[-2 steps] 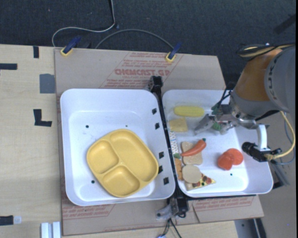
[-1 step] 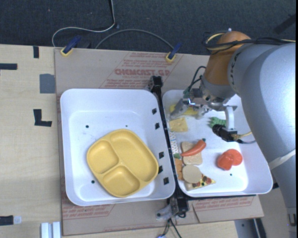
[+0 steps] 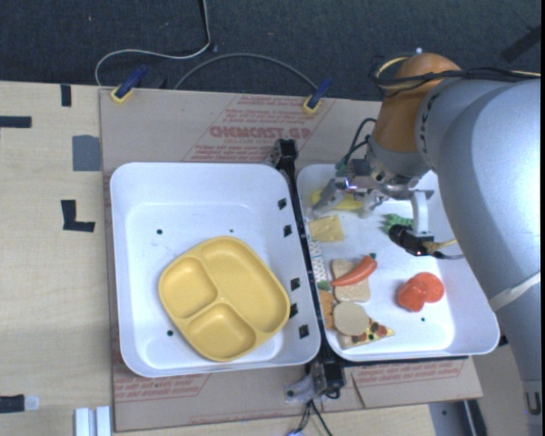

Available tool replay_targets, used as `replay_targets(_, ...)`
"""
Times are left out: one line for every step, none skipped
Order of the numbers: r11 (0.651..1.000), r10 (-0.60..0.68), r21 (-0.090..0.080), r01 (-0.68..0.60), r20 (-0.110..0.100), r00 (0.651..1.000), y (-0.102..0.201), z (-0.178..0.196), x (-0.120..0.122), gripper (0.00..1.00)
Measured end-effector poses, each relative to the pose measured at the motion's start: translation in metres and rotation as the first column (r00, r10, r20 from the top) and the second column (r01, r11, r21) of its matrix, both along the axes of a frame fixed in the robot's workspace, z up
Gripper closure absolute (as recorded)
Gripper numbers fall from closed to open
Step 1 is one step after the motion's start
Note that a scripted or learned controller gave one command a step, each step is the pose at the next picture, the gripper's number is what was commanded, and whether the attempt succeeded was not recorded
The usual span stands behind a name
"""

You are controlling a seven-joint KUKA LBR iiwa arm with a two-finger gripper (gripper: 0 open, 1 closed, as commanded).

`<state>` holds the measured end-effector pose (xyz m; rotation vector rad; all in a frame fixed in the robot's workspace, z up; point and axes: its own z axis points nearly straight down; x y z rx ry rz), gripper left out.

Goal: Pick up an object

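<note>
End effector (image 3: 350, 189): low over right bin (image 3: 468, 330), grip state unclear
Yellow food piece (image 3: 326, 229): not lifted
Progress: pickup pending

Setting: robotics lab, probably
Bench: cardboard sheet (image 3: 254, 125) clamped onto a wooden top (image 3: 36, 271)
Fixtures: two white bins (image 3: 132, 243), side by side
Markings: black tape pieces (image 3: 73, 216) on the wood
Wiring: loose cable (image 3: 200, 44) over dark carpet (image 3: 91, 16)

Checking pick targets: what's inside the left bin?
The left bin holds one yellow divided tray, lying flat with three compartments, nothing in them. The bin floor under the tray is covered.
</note>
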<state>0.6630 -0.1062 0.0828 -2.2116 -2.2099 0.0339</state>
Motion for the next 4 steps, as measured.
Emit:
replay_targets(1.000, -0.001, -0.003, 0.001, 0.001, 1.000, 0.002, 0.000, 0.000, 0.00)
replay_targets(1.000, -0.002, -0.005, 0.002, 0.001, 1.000, 0.003, 0.000, 0.000, 0.00)
replay_targets(1.000, -0.002, -0.005, 0.002, 0.000, 1.000, 0.004, 0.000, 0.000, 0.00)
replay_targets(1.000, -0.001, 0.005, 0.001, 0.022, 1.000, 0.011, 0.002, -0.096, 0.00)
